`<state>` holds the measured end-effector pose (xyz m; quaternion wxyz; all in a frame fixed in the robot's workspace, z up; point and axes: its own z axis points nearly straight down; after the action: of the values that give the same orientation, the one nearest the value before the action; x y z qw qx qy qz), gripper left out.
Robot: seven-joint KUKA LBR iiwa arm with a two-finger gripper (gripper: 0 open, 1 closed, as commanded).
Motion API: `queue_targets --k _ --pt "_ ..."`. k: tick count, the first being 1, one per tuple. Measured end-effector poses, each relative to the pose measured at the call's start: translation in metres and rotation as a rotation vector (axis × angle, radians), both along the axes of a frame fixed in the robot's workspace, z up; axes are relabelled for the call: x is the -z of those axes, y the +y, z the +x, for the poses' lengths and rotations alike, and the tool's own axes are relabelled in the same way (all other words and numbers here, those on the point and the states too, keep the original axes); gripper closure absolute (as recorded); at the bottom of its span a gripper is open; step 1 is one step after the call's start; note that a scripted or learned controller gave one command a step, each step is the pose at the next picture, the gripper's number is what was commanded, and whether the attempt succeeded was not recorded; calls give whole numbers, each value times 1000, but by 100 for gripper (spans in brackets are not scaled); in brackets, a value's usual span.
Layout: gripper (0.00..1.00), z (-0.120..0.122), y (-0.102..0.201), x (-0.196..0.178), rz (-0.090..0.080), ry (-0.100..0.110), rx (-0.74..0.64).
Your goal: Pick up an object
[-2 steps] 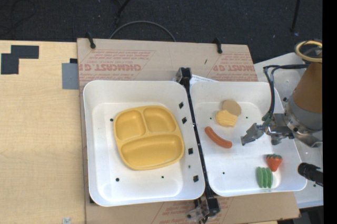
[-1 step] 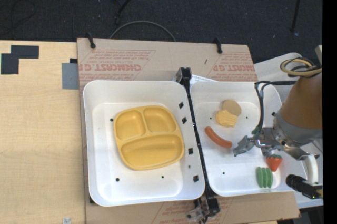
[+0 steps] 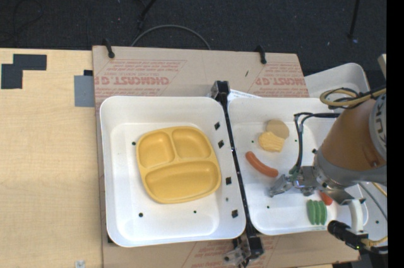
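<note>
In the right bin (image 3: 278,226) lie a red-orange sausage (image 3: 261,164), a yellow wedge (image 3: 271,142), a tan round piece (image 3: 277,128) behind it, a green ribbed piece (image 3: 317,212) near the front, and a small red piece (image 3: 325,199) by the arm. My gripper (image 3: 278,188) hangs low over the bin floor, just in front of the sausage's right end and left of the green piece. Its metal fingers (image 3: 275,190) point left with nothing visibly between them.
The left bin (image 3: 120,134) holds a yellow three-compartment tray (image 3: 178,164). A black divider (image 3: 232,166) runs between the bins. The arm's orange band (image 3: 353,140) and cables cover the right bin's right side. Cardboard lies behind the bins.
</note>
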<state>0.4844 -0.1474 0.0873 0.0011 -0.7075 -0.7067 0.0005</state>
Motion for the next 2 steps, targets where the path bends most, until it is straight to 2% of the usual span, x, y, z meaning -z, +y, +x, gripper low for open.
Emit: queue_targets --k 1,2 --pt "0 0 0 -1 1 0 1" --pt "100 0 -1 -11 1 0 4"
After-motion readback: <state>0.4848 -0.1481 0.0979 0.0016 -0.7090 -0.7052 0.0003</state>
